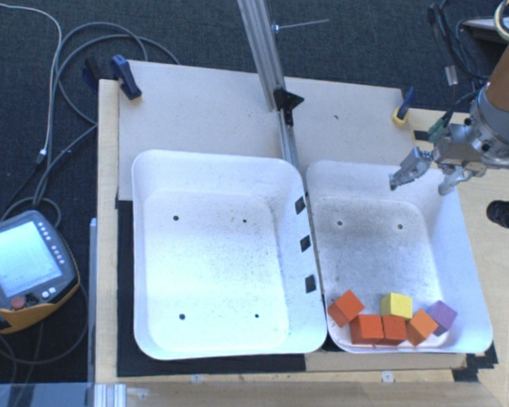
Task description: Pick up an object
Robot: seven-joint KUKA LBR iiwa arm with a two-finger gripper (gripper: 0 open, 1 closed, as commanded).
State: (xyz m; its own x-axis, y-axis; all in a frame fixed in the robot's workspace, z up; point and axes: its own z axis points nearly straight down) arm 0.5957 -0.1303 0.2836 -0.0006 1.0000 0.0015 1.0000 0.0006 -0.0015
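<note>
We saw the pincer spread and holding nothing above the right bin, with six blocks below: four orange, one yellow, one purple.

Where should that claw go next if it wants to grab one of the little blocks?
Probably toward the near end of the right bin. The open gripper hangs over that bin's far edge, holding nothing, while the blocks, among them a yellow block and a purple block, huddle against its near rim.

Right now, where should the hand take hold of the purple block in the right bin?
Grip the purple block across its two free sides, coming straight down. It sits at the right end of the cluster, beside an orange block and close to the bin's wall, so a sideways approach looks blocked.
</note>
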